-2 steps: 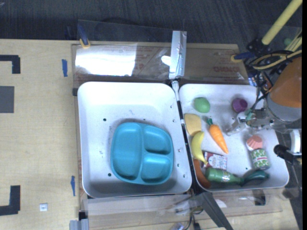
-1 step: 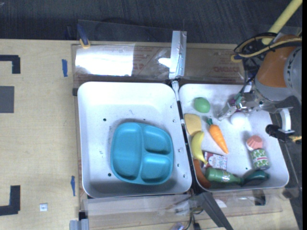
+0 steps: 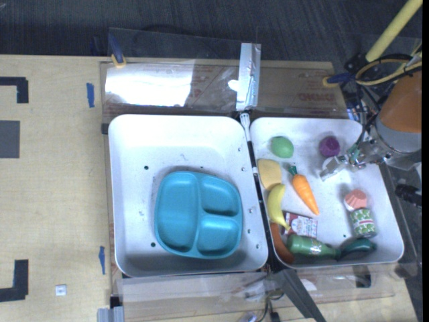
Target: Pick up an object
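Green ball [image 3: 282, 146]: round, near right bin's far-left corner.
Purple piece [image 3: 328, 145]: small, rounded, far side.
Carrot [image 3: 304, 191]: orange, green top, lying slantwise at centre.
Banana [image 3: 276, 205]: yellow, along left wall.
Green bottle [image 3: 310, 247]: lying flat, near edge.
Patterned can [image 3: 362, 221]: right side, tilted.

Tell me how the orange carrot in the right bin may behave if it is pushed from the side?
The carrot looks like smooth moulded plastic, so probably stiff, light and somewhat slippery. Its cone shape suggests it would roll in a curve, likely toward the banana lying close beside it.
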`<state>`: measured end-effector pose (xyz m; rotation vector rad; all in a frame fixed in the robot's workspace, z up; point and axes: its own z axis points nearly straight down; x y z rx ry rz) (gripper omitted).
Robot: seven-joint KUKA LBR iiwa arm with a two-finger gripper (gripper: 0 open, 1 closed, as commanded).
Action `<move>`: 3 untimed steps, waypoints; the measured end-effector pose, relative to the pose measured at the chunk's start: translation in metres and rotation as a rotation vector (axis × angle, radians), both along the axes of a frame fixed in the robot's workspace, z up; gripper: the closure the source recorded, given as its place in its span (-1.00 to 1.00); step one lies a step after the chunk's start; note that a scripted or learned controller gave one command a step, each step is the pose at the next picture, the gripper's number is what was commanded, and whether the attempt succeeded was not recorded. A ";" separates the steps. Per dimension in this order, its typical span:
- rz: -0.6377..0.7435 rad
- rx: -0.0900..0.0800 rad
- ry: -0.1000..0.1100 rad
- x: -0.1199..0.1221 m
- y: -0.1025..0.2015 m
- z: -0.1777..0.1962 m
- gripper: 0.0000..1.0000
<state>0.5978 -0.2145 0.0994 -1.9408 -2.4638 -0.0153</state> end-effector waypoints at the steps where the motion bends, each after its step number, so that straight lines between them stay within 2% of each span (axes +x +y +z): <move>1: -0.033 -0.009 -0.001 -0.020 0.113 -0.003 -1.00; 2: -0.038 -0.011 0.001 -0.021 0.110 -0.004 -1.00; 3: -0.274 -0.011 0.000 -0.007 0.099 0.055 -1.00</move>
